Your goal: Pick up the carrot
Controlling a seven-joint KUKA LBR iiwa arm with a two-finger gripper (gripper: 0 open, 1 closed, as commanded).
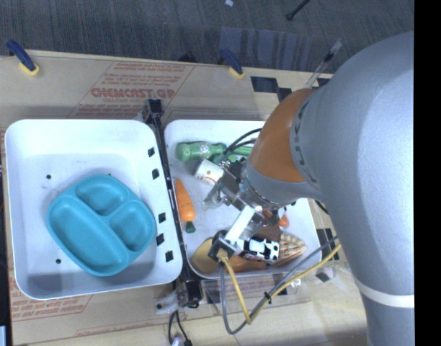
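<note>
**Gripper over the right bin, mid-frame**

Opening state: can't tell, wrist blocks it. Nothing visibly held. Carrot lies just left of the gripper, on the bin floor along the left wall. Green bottle sits above the gripper. Blue divided plate is in the left bin.

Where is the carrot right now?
In the camera view, the carrot lies in the right-hand bin, along its left wall, just below the green bottle.
</note>
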